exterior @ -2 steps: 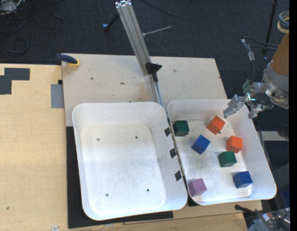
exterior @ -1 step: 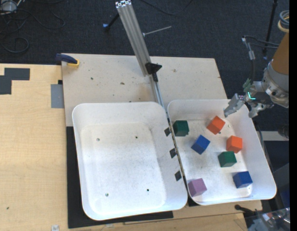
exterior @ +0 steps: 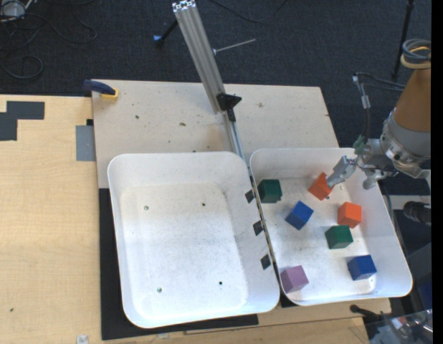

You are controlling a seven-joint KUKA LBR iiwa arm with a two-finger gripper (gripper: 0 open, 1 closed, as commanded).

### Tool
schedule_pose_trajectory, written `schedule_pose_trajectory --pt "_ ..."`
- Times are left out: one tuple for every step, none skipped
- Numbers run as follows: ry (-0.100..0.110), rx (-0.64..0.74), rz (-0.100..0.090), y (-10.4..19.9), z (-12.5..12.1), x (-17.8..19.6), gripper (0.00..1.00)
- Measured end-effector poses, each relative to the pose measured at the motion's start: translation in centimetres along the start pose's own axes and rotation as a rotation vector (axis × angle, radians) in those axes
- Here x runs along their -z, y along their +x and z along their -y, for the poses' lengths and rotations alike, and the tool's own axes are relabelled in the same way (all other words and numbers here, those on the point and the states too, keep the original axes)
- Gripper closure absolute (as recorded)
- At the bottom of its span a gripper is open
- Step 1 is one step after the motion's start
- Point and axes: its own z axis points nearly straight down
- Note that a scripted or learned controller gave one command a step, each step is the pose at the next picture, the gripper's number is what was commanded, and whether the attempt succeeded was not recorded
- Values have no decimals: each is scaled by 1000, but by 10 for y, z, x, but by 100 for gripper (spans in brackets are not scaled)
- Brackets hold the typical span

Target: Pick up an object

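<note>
The right bin (exterior: pixel 397 260) holds seven cubes. Nearest the camera, at 7 o'clock in the bin, lies a purple cube (exterior: pixel 294 278); at 5 o'clock lies a blue cube (exterior: pixel 362 266). Farther in, a green cube (exterior: pixel 339 236) sits near the bin centre, with an orange cube (exterior: pixel 350 213) just beside it at 1 o'clock. A second blue cube (exterior: pixel 299 215) lies at 9 o'clock of the centre. A second green cube (exterior: pixel 269 190) sits at 10 o'clock, close to the bin's left wall. A red-orange cube (exterior: pixel 320 187) lies at 12 o'clock. The hand (exterior: pixel 340 173) is at that cube's upper right edge, one finger touching or overlapping it; whether the fingers are open or closed cannot be told. The left bin (exterior: pixel 135 170) sits beside the right bin on the counter (exterior: pixel 164 117).
</note>
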Motion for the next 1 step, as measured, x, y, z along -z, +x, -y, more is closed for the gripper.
schedule_pose_trajectory --pt "1 0 -1 -5 8 -51 0"
